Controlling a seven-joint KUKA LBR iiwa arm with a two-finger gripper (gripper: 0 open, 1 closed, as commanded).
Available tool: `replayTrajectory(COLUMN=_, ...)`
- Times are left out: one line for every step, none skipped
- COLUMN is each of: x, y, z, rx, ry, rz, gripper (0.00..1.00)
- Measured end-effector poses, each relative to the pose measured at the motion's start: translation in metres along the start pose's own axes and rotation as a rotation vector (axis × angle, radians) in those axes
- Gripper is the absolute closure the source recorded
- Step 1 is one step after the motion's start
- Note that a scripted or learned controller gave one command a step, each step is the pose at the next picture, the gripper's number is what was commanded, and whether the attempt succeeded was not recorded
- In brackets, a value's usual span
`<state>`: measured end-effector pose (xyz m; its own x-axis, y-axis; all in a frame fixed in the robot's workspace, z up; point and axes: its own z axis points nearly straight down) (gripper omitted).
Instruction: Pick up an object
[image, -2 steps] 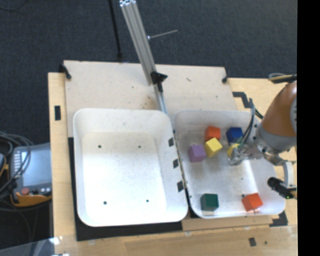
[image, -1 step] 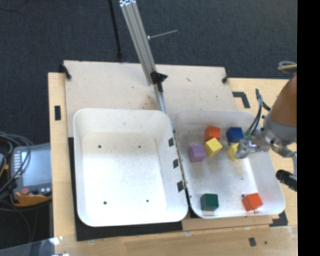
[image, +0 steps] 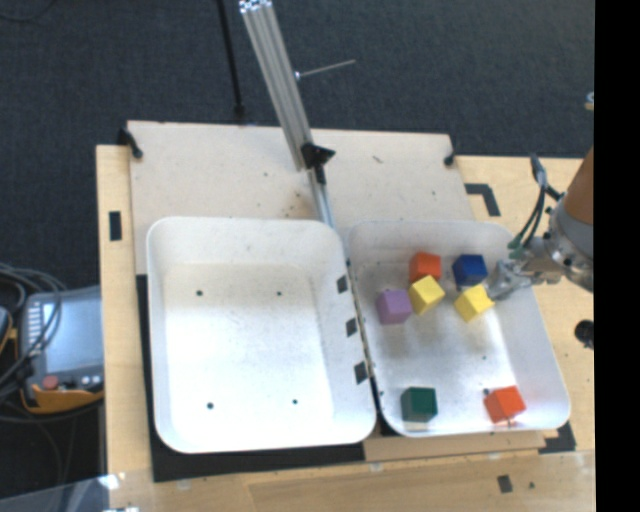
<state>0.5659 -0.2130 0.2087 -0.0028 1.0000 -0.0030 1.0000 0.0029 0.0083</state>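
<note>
Green cube and an orange cube sit along the near edge of the right bin, well apart from a cluster farther back: purple cube, two yellow cubes, blue cube and a second orange cube. End effector reaches in from the right at the bin's edge, tip just beside the right yellow cube; whether it is open or closed I cannot tell, and nothing is visibly held. Judged from this, no object is lifted yet; grasp and lift remain, left bin uninvolved.
</note>
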Motion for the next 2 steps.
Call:
replayTrajectory(x=0.052, y=0.003, z=0.003, rx=0.007, ry=0.003, rz=-0.004, gripper=1.0)
replayTrajectory(x=0.107, y=0.023, z=0.004, rx=0.006, ry=0.005, rz=-0.006, gripper=1.0)
